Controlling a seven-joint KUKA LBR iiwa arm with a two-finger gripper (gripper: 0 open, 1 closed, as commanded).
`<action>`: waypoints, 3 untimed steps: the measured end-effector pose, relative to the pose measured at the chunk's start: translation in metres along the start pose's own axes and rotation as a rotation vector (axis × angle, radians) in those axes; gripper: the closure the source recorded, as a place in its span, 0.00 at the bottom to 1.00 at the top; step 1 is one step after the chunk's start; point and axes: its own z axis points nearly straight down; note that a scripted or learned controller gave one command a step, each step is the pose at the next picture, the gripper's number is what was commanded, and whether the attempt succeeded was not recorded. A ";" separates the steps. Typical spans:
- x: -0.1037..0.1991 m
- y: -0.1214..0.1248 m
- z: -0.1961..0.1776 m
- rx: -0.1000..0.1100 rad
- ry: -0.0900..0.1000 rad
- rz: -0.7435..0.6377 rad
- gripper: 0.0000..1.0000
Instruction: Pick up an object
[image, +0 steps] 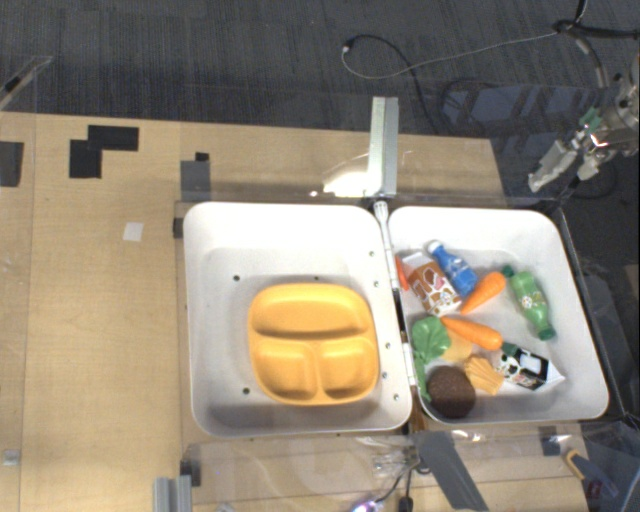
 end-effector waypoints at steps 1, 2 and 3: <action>-0.008 -0.007 -0.120 0.000 0.000 0.150 0.00; -0.007 -0.004 -0.130 -0.003 -0.004 0.141 1.00; -0.005 -0.001 -0.141 -0.007 -0.008 0.132 1.00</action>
